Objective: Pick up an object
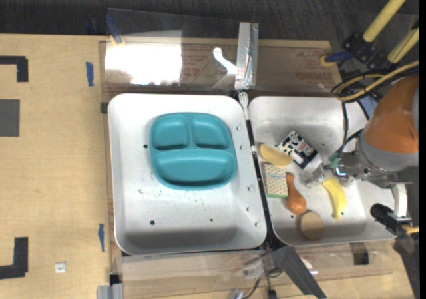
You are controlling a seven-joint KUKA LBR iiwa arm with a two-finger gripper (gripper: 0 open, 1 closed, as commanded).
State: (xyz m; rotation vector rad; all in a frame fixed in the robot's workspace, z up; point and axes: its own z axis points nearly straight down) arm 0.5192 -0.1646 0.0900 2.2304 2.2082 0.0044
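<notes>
A brown ball (311, 225) sits just below the banana (335, 196); the gripper (324, 172), just above the banana, perhaps touching; finger state unclear.

Bright, even light from overhead across the desk (46, 178). Hard white glare burns on the clear plastic sheet (166, 58) just behind the left bin (126, 224), washing out its surface. Soft shadows pool along that bin's near inner wall. The orange arm band (396, 124), right of that bin, looks soft and blurred. Floor behind stays dark.
</notes>
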